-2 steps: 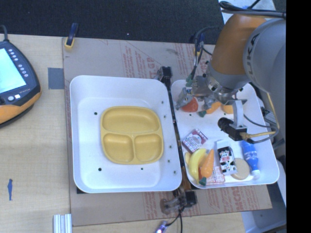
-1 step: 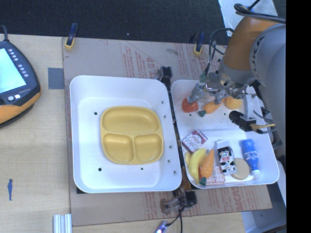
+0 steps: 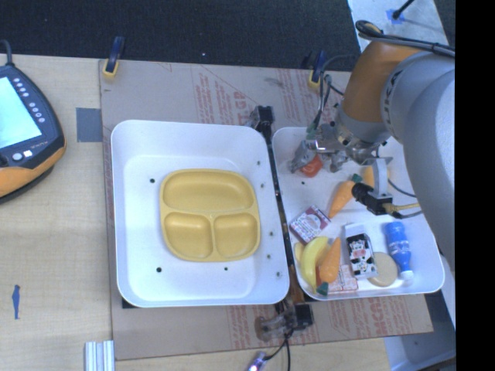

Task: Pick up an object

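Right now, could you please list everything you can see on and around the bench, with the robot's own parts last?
Shallow white plastic bins: two, white, side by side on the bench.
Yellow three-compartment plastic tray: one, yellow, in the left bin.
Small red object: one, red, top of the right bin, under the gripper.
Orange toy carrots: two, orange, middle and lower right bin.
Yellow toy banana: one, yellow, lower right bin.
Blue bottle with white cap: one, blue, right bin's right side.
Small printed packets: at least two, white and pink, right bin.
Orange-edged handheld control pendant: one, far left.
Grey arm with orange band: one, from the right.
Gripper: one, over the red object.
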Controlling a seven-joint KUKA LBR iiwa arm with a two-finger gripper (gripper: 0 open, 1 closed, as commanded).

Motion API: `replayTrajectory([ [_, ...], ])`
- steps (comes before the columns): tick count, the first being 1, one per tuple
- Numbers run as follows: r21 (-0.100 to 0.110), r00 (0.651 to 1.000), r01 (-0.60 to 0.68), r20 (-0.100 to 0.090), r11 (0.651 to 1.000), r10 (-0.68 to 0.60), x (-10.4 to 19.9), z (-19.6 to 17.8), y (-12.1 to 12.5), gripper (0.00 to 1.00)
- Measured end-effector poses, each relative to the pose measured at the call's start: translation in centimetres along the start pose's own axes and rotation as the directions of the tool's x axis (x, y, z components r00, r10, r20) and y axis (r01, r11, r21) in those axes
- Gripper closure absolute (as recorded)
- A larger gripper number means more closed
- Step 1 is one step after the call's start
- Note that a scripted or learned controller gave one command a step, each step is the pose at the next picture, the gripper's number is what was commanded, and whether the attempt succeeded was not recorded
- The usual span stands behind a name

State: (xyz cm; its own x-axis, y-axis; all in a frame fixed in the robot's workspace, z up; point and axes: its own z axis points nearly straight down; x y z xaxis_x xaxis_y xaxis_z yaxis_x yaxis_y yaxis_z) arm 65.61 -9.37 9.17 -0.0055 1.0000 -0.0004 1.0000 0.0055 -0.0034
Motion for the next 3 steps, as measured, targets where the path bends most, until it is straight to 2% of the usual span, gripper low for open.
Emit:
replayTrajectory([
  [3,-0.003,1.0,-0.003,0.0,1.0,0.003,-2.4,0.0,0.0,0.0],
])
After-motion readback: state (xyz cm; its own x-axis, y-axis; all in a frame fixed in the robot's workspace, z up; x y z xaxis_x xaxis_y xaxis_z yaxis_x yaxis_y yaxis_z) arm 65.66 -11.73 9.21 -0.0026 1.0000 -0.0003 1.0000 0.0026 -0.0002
